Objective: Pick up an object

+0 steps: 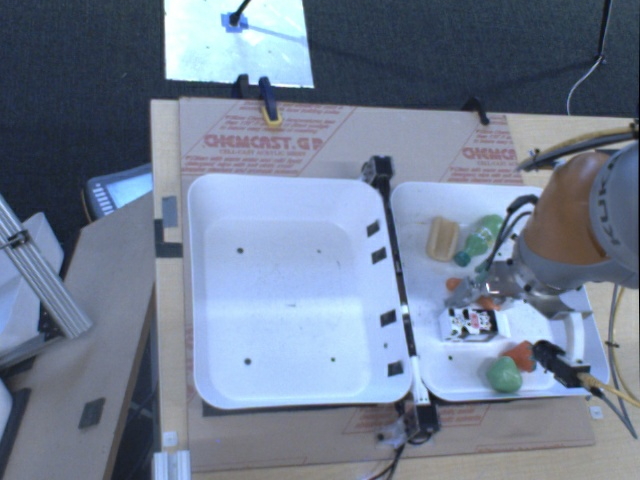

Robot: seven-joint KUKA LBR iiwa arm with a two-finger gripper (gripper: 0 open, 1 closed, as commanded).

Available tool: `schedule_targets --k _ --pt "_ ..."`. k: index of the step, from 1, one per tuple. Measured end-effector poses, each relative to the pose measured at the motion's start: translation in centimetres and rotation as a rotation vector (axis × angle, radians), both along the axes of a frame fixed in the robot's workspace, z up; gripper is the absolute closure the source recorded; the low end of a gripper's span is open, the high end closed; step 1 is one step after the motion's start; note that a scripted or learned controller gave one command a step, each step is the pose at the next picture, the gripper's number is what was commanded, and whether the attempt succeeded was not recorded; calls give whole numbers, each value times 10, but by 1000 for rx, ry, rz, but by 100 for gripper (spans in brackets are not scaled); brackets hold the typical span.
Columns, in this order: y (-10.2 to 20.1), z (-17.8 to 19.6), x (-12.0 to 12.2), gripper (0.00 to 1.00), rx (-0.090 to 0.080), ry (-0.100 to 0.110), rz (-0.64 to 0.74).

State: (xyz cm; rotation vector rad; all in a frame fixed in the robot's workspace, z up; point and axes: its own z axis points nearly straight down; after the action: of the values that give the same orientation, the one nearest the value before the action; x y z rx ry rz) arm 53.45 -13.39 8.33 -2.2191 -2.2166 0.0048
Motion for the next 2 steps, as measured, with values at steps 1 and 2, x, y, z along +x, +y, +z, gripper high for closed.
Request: schedule_targets --k 1,2 --pt "54 14 22 0 -1 -8 10" --pt "50 24 22 100 -2 -10 5"
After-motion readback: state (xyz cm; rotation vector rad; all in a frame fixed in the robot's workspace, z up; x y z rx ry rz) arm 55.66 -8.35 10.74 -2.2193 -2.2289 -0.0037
